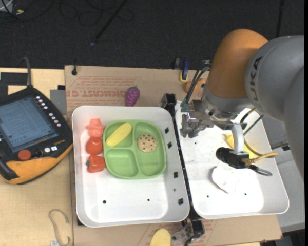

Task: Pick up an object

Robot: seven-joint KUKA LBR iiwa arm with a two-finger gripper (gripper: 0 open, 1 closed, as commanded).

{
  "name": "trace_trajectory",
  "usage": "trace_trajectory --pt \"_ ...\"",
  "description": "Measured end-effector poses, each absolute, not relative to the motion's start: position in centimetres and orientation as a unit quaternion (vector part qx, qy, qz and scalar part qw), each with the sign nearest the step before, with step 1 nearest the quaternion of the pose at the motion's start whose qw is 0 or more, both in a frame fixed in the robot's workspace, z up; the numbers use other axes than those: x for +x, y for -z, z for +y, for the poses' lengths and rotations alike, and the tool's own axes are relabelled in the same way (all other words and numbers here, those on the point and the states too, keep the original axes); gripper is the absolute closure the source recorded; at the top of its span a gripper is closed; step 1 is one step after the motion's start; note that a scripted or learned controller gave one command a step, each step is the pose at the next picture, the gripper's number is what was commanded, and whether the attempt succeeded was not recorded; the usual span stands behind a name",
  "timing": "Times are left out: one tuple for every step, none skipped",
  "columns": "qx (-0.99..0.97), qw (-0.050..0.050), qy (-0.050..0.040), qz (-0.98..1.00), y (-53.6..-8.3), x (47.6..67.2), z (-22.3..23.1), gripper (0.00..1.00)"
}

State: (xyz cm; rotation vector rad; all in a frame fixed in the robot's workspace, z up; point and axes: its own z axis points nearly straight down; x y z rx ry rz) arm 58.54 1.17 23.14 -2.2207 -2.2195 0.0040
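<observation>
Closest looms my grey arm (277, 81), reaching over the right bin (246, 205). My gripper (189, 127) hangs near that bin's far left corner; whether it is spread or pinched I cannot tell. A white lump (225, 180) lies mid-bin, apart from it.

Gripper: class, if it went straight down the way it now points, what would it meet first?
Likely the bare floor of the right bin, near its left wall; no object seems to lie under the gripper. Depth is unclear from this slant.
</observation>
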Motion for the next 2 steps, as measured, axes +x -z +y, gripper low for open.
trace_trajectory --pt "-0.708 0.002 -0.0016 -0.707 -21.81 58.76 1.67 1.0" --pt "-0.707 0.001 -0.0016 -0.707 -21.78 58.56 1.92 1.0"
